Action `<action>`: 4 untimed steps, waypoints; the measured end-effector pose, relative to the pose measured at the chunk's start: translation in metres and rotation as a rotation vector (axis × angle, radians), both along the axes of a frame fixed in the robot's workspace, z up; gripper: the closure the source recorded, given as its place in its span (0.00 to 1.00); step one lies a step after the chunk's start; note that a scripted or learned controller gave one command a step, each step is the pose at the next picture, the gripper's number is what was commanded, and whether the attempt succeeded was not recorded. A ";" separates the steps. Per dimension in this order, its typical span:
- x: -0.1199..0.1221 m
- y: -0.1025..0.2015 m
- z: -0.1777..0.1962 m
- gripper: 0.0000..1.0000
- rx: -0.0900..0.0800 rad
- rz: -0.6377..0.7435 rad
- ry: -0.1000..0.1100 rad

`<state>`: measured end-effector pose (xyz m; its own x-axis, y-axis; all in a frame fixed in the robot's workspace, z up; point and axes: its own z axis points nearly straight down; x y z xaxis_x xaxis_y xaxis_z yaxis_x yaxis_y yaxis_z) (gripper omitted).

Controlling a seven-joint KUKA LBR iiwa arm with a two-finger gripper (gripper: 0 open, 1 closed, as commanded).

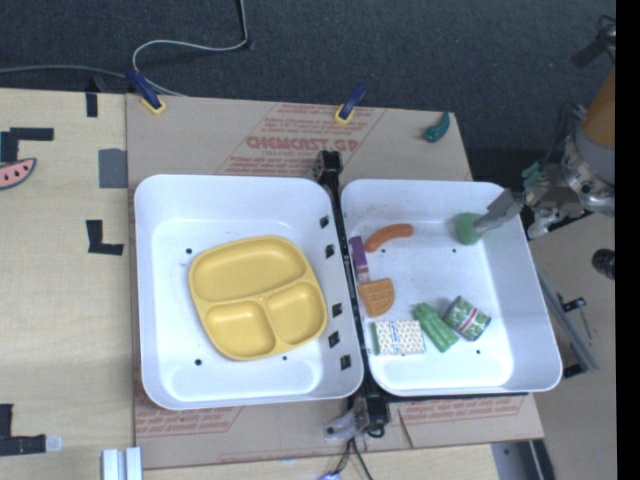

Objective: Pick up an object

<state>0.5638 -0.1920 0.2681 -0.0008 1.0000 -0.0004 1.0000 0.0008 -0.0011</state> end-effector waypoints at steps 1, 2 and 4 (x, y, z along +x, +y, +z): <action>0.056 0.024 -0.080 0.00 0.001 0.000 0.002; 0.075 0.068 -0.182 0.00 0.000 0.002 -0.004; 0.086 0.100 -0.172 1.00 0.000 0.003 -0.003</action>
<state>0.6496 -0.0923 0.0957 -0.0035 1.0000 -0.0004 1.0000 0.0035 0.0023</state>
